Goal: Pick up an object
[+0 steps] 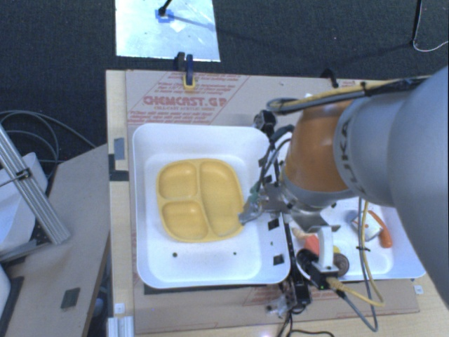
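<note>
**A light, stiff plate, best taken by its rim**

We see the yellow divided plate lying flat in the left bin, towards the upper middle of its floor. The gripper sits at the plate's right edge, low over it, with the arm looming beyond it over the right bin. We cannot tell how its jaws stand; cables and the wrist body crowd that spot, and we cannot say whether anything is caught.

We judge the plate to be moulded plastic: light, rigid, smooth and likely slippery, not fragile. Its three wells offer nothing to pinch from above, so the hold we favour is the raised outer rim, one finger inside and one outside, at the right edge nearest the gripper. Gripped so far off centre, the plate may tilt or slide out.

Small items, one of them orange, lie in the right bin, beyond the gripper from the plate.
</note>
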### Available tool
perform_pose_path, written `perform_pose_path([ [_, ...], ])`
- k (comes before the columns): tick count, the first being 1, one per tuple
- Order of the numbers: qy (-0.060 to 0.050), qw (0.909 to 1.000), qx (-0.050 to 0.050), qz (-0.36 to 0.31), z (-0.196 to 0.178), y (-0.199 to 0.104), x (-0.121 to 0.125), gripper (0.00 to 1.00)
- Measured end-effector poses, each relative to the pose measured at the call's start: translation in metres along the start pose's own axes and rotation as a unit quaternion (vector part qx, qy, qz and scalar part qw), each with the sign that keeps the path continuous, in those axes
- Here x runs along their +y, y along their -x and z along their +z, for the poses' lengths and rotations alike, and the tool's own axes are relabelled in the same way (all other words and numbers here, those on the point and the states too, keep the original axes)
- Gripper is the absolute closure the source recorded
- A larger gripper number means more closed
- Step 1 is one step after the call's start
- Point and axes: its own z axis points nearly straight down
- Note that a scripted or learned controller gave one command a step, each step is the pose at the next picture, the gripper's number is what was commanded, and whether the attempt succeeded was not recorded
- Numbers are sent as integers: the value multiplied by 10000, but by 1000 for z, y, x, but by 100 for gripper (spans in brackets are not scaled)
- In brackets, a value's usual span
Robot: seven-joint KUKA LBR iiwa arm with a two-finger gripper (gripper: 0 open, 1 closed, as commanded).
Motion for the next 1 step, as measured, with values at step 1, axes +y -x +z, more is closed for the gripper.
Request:
perform_pose_path([
  [1, 15, 10000, -14, 32, 0, 63, 31, 0],
])
